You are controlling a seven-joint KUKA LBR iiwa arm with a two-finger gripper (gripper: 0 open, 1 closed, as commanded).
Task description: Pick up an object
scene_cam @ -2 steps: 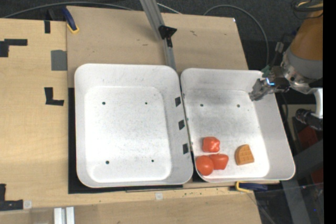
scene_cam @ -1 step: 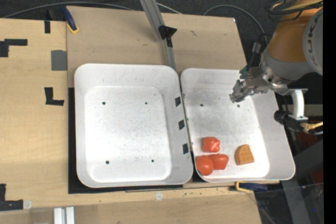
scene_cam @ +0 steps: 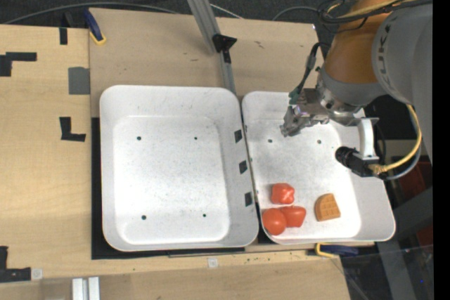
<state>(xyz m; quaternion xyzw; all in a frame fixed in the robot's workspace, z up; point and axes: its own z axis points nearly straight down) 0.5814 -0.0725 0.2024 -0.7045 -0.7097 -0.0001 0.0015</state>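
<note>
Overhead, the grey arm (scene_cam: 394, 46) with its orange band enters from the upper right of the frame and bends down over the right bin (scene_cam: 309, 165); its gripper (scene_cam: 294, 124) hangs above that bin's upper part, near the rim it shares with the left bin (scene_cam: 169, 165); how the jaws stand cannot be told from this slant, and nothing can be made out between them; well apart from the gripper, toward the lower edge of the right bin, lie three red pieces (scene_cam: 283, 209), clustered and touching one another close to the bin's lower left corner; just to their right sits an orange waffle-like block (scene_cam: 327, 207), apart from the red cluster; a slanted metal rail (scene_cam: 200, 0) crosses the upper middle of the frame.
</note>
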